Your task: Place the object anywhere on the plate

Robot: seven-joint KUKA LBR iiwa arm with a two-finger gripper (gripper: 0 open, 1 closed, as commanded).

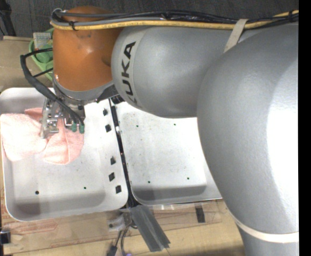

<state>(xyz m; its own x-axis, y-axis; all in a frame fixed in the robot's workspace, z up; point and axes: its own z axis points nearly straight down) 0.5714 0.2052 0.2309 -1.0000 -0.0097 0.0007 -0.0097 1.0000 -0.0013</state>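
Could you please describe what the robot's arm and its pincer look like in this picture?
The arm is bulky, rounded and glossy grey, with black KUKA lettering and an orange band above the wrist. Black cables loop beside the band, and a yellowish cable runs along the top. The pincer is small, metallic, with green tips.

Crowded at the top left, open floor below.

Your claw (65, 122) hangs over the pink cloth (43, 137) in the upper part of the left bin (17, 204), so that corner is taken. You have bare floor in the lower half of that bin and in the middle of the right bin (166, 193). The arm (209, 63) overhangs the right bin's top and right side, and the raised divider rims (121, 159) stand between the bins.
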